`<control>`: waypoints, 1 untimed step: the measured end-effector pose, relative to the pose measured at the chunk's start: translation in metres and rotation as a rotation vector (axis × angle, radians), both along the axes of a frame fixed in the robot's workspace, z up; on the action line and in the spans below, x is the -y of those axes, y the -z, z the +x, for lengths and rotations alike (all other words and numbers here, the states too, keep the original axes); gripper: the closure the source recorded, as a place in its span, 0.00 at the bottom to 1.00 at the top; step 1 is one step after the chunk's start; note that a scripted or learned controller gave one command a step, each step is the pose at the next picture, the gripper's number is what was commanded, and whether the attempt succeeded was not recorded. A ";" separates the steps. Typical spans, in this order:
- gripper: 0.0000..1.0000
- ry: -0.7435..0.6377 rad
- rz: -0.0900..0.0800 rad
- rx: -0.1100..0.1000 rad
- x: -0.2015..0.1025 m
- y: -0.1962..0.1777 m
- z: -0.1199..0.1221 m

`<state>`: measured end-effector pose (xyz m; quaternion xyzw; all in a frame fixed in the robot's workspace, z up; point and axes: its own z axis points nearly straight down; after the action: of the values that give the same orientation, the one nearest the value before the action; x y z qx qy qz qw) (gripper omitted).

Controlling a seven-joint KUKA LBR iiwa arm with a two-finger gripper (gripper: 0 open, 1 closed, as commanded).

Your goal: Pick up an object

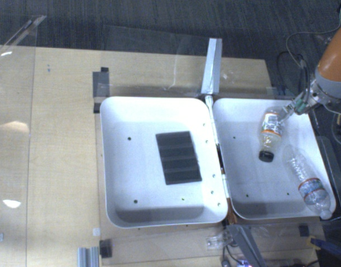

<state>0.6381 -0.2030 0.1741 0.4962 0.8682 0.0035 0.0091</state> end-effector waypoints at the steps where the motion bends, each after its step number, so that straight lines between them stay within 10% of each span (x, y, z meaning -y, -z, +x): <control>1: 0.00 0.000 0.000 0.000 0.000 0.000 0.000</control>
<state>0.6381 -0.2030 0.1740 0.4962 0.8682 0.0035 0.0090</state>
